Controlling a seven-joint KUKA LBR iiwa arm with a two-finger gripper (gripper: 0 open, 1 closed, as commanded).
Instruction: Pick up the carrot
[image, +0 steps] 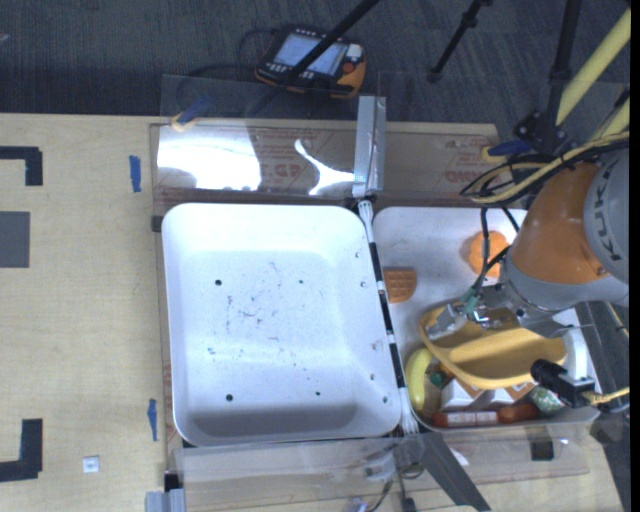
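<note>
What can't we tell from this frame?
- Tool: the arm's wrist covers it in the camera view; open or shut unreadable.
- Carrot: the orange piece is half behind the arm, so identity is unsure.
- Pile at the right bin's near edge: the banana and arm overlap it; items blurred.

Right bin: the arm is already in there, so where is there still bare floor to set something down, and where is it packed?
In the right bin, bare floor lies along the far edge, between the divider and the orange piece, above the small waffle-like piece. The near half is crowded: banana, yellow items and the arm overhead. The left bin offers broad open floor.
</note>
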